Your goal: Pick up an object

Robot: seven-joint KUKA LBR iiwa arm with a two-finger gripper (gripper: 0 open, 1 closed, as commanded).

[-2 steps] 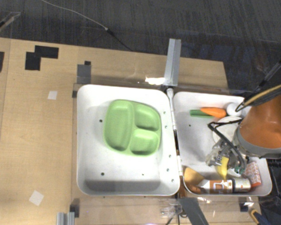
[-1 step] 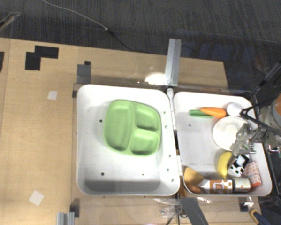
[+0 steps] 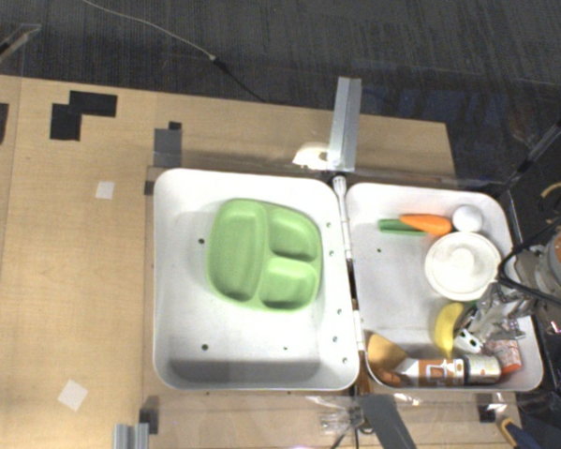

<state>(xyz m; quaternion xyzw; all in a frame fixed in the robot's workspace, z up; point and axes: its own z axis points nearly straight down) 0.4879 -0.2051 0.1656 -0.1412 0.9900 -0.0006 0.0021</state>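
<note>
Right bin: gripper, finger state indiscernible, poised just beside the banana in the near right corner, below the white bowl. A sound grasp likely centres over the banana, clear of the bottle.

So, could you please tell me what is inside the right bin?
The right bin holds a carrot, a white bowl, a banana and a bottle. The gripper covers whatever lies beneath it.
</note>
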